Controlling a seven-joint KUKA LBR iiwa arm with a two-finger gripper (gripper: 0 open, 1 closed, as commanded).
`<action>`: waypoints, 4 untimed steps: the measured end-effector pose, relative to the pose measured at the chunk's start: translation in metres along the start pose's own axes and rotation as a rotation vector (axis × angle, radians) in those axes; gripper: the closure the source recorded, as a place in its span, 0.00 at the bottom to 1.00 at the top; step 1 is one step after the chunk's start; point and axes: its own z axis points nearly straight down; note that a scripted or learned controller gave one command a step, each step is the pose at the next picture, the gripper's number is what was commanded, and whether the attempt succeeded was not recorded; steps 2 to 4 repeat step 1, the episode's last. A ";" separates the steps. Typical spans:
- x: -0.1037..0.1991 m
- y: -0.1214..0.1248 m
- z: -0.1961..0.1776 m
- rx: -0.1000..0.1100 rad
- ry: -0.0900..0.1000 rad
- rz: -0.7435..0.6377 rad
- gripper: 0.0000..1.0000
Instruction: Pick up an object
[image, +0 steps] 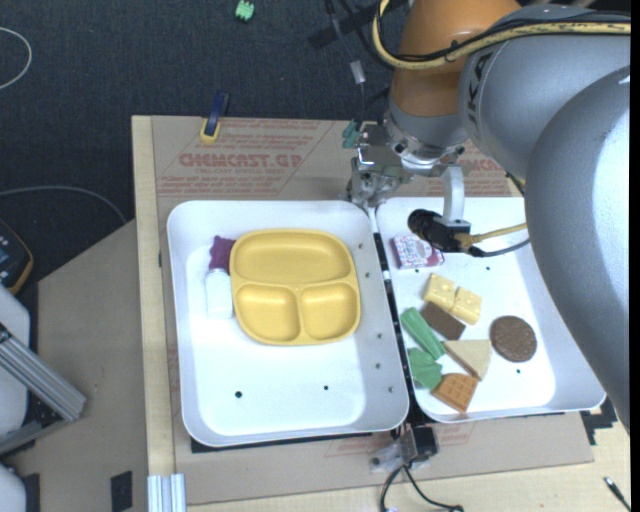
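While jaws (372, 190) hover over the bins' divider (380, 260), nothing is gripped.

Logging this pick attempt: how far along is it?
Nothing looks picked yet. The pincer sits at the far end of the rim between the bins, with nothing visible in it. The food pieces lie in the right bin and the yellow tray in the left. The grasp and lift remain.

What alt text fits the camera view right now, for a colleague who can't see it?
The arm's gripper hangs at the far end of the rim between two white bins. The left bin bears a yellow tray; the right bin bears toy food, including a brown cookie.
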 end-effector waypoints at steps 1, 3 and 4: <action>-0.009 -0.001 -0.004 0.000 0.000 0.002 1.00; -0.009 -0.001 -0.004 0.000 0.000 0.002 1.00; -0.009 -0.001 -0.004 0.000 0.000 0.002 1.00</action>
